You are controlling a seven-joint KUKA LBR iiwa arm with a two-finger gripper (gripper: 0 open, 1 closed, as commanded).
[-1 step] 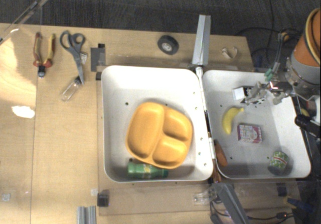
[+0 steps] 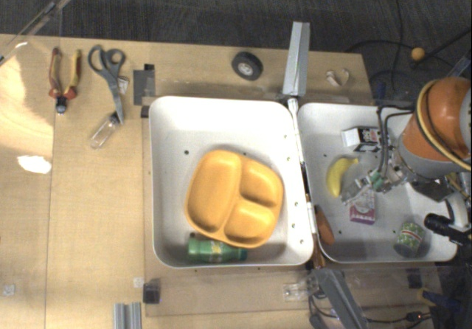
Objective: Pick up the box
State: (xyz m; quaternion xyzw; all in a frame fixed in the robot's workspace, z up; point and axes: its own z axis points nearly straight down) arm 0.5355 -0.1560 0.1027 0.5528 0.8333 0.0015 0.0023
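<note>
Nearest in the right bin (image 2: 369,255): a green tub (image 2: 410,238) at the near right, well apart from the target. Just beyond and left of that, the box (image 2: 362,211), small, pale with a purple near end, lying flat on the bin floor. Seems to run near to far, purple end towards the near rim, though too small to be sure. Directly beyond it, touching or just above its far end, the gripper (image 2: 375,181); cannot tell whether released or clenched, and no lift visible. Judged as the descent-and-grasp step. Next calls for closing across the short width, left to right, then rising straight. Further left, a banana (image 2: 336,175) just beside; farthest, a white carton (image 2: 358,136).
</note>
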